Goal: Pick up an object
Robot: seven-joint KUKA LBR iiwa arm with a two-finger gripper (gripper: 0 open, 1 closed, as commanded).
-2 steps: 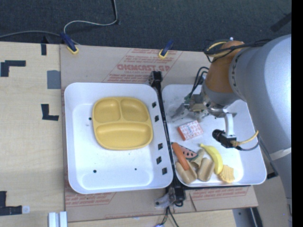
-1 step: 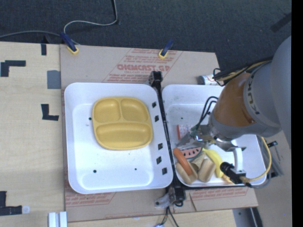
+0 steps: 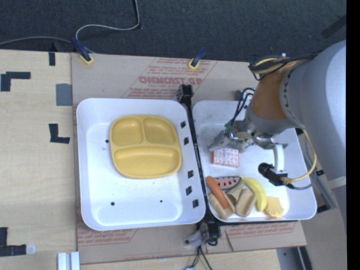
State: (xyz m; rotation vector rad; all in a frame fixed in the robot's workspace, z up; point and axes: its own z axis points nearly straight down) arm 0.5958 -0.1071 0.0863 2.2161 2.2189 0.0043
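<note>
Two white bins sit side by side on the tabletop; the left bin (image 3: 90, 167) holds one yellow divided plate (image 3: 145, 146), and the right bin (image 3: 304, 207) holds the graspable items. The gripper (image 3: 225, 142) hangs just above one pink-and-white packet (image 3: 225, 157), plausibly the intended pick, though whether the fingers are apart or together cannot be told. Near them, toward the front rim, lie one carrot (image 3: 217, 192), one watermelon slice (image 3: 230, 182), one banana (image 3: 257, 192), one brown bread-like piece (image 3: 244, 201) and one yellow chunk (image 3: 275, 207).

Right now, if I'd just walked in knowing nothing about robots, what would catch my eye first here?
Probably the yellow divided plate, alone in the left bin. Next, the big grey arm with its orange band, reaching in from the right over the right bin. Along that bin's near edge lies a huddle of toy food: a carrot, a watermelon slice and a banana, with a small pink-patterned packet just beyond them.
</note>
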